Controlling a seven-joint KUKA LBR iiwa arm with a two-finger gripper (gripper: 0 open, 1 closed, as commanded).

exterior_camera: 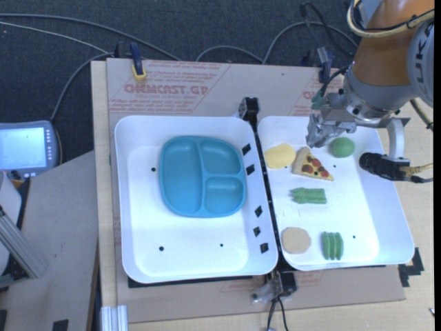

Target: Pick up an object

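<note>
Two white bins side by side, toy food in the right one, the arm low over its far end.

Largest first: the surface (110, 185) carries the left bin (138, 247), which holds just a blue divided plate (203, 176), and the right bin (386, 226), where every candidate for picking lies spread apart, probably so each can be reached alone. The grey and orange arm (389, 43) reaches in from the right, bringing the jaws (318, 138) down at the far end of the right bin, between the yellow piece (279, 156) and the green ball (342, 147), just above the pizza slice (313, 165). Whether the jaws are parted or closed cannot be told; nothing is seen between them. Nearer lie the green bean pod (308, 196), the tan cookie (296, 239) and the small green pepper (332, 245), well clear of the arm. The pizza slice looks the likeliest target.
</note>
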